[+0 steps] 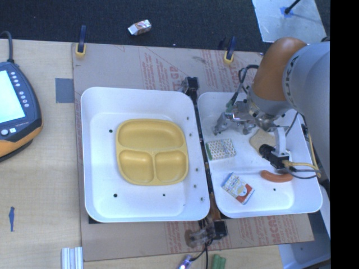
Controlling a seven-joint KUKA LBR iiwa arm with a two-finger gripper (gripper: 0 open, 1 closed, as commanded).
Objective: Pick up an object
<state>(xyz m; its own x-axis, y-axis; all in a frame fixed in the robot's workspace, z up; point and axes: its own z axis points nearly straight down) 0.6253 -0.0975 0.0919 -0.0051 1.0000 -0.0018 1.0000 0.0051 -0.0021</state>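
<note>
**End effector poised over right bin, nothing gripped**

Materials and shapes: Two shallow white bins of smooth moulded plastic with rounded corners sit side by side on a brown cardboard sheet (pixel 140 60). The sheet lies on the pale wood-grain desk (pixel 45 195). The grey arm (pixel 314 83), with its glossy orange band (pixel 277 66), reaches in from the right.

Contents: The left bin (pixel 98 206) holds one matt yellow plate (pixel 151 150). It is a rounded rectangle divided into three compartments and lies flat near the middle. The right bin (pixel 263 209) holds the loose candidates for picking:
- A flat green-speckled card (pixel 220 148) near the left wall.
- A small blue, white and red carton (pixel 237 187) towards the front.
- A smooth reddish sausage (pixel 276 176) at the right.
- A pale tan piece (pixel 258 142), partly hidden under the wrist, so its shape is unclear.

End effector (pixel 231 129): It is open over the rear left of the right bin. Its metal fingers (pixel 217 130) are spread above bare floor with nothing between them, just behind the card.

Edges and room: The bins' inner walls nearly touch. There is open floor all round the plate and between the card and the carton.
</note>
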